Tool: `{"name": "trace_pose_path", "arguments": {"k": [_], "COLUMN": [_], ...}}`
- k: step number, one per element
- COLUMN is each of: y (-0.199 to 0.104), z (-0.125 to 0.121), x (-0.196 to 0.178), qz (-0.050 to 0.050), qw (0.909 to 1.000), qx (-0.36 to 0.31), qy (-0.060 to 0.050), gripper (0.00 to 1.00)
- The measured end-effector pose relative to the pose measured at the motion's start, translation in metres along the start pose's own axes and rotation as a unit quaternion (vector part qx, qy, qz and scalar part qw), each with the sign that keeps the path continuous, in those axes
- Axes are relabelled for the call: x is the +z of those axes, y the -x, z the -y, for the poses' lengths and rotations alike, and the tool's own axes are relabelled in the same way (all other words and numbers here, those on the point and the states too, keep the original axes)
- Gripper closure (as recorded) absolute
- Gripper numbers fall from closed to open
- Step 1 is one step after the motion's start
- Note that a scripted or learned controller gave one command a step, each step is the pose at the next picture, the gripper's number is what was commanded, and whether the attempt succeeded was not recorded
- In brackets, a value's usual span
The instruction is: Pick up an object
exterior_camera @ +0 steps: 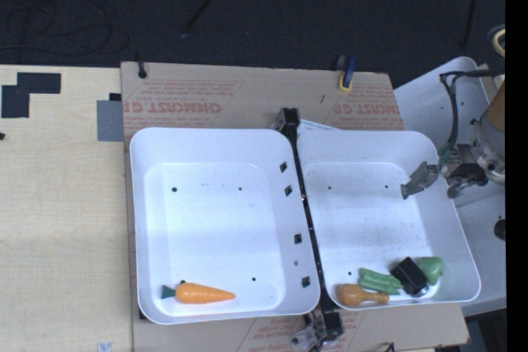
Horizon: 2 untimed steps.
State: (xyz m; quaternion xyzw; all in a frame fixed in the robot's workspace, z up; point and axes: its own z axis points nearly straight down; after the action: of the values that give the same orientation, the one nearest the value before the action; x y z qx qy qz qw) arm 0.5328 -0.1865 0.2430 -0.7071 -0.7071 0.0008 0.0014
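Dark flooring with loose cables fills the top of the view, and below it a pale wooden bench carries a sheet of brown cardboard (247, 99) printed with red lettering. Two shallow white bins sit side by side on the cardboard, joined by a black clamp strip (299, 210) running between them. Near the front edge of the left bin (144, 177) lies an orange toy carrot (202, 293) with a small green top, on its side and alone. Clustered in the front right corner of the right bin (429, 152) are a tan pear-shaped piece (360, 295), a green bean-like piece (379, 281), a black block (410, 275) and a light green piece (431, 266) partly covered by the block; they touch or overlap, so their exact outlines are hard to separate. At the right edge the gripper (437, 181) reaches over the right bin's far right rim, its two grey fingers spread apart with nothing between them. Most of the arm is cut off by the frame, with just a hint of orange showing. A blue clip (346, 74) sits on the cardboard's far edge.
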Motion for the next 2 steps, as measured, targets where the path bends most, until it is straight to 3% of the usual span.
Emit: {"name": "trace_pose_path", "arguments": {"k": [1,2], "y": [-0.046,-0.083], "z": [-0.07,-0.111], "x": [0.112,0.126], "qz": [-0.002,0.0], "qw": [1.0,1.0], "qx": [-0.003,-0.002], "qy": [-0.002,0.001], "gripper": [0.0,0.0]}}
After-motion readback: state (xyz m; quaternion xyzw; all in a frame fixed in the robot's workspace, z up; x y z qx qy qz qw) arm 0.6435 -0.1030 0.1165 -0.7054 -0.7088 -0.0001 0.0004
